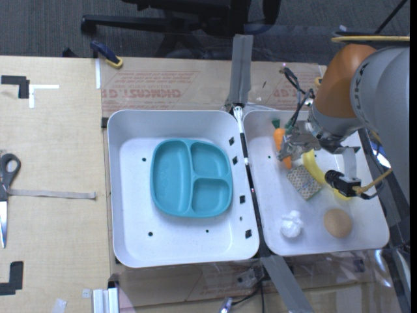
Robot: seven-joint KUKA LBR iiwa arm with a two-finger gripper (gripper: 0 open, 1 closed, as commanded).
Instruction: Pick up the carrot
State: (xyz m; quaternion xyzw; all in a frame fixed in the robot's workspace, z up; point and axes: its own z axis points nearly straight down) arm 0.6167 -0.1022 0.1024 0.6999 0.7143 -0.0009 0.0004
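Lying in right bin point(365, 240), apparently: carrot point(280, 139).

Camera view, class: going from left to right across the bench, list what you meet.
Scissors → left bin → teal divided plate → carrot → banana → brown egg-shaped thing

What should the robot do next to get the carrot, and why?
Probably lower the gripper a little further onto the carrot. The carrot lies at the top left of the right bin, right beside the gripper, with the banana close by, so a small, careful descent seems safest.
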